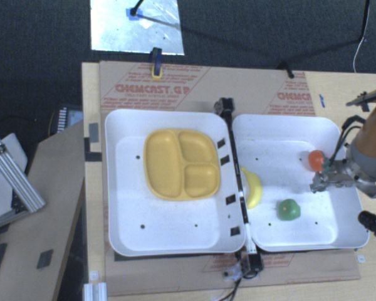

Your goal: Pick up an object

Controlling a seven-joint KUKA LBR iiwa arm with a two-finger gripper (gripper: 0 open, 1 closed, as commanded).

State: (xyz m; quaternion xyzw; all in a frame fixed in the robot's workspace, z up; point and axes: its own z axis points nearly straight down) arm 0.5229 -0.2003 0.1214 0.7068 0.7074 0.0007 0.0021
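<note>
Camera view, looking down at a slant. Arm (371,140) reaching in from the right edge, cut off there, most of its body out of frame. Gripper (318,185) low over the right bin (288,243), near that bin's right wall; small, dark and blurred, so jaw state impossible to tell.

Just above and slightly left of the gripper, close beside it: a small orange-red ball (316,160), roundish, no long axis to speak of, its right side partly hidden by the gripper's cabling. Touching or merely near: cannot tell.

Down and left of the gripper, apart from it: a green object (289,209), rounded and squat, perhaps a small pepper, detail too soft to confirm; no clear pointing direction.

Further left, against the divider between bins: a yellow object (252,189), curved like a banana, long axis running roughly top to bottom of the frame, its left part hidden by the bin wall.

Well away to the left, in the left bin (125,231): a yellow divided plate (180,164), three compartments, lying flat
</note>
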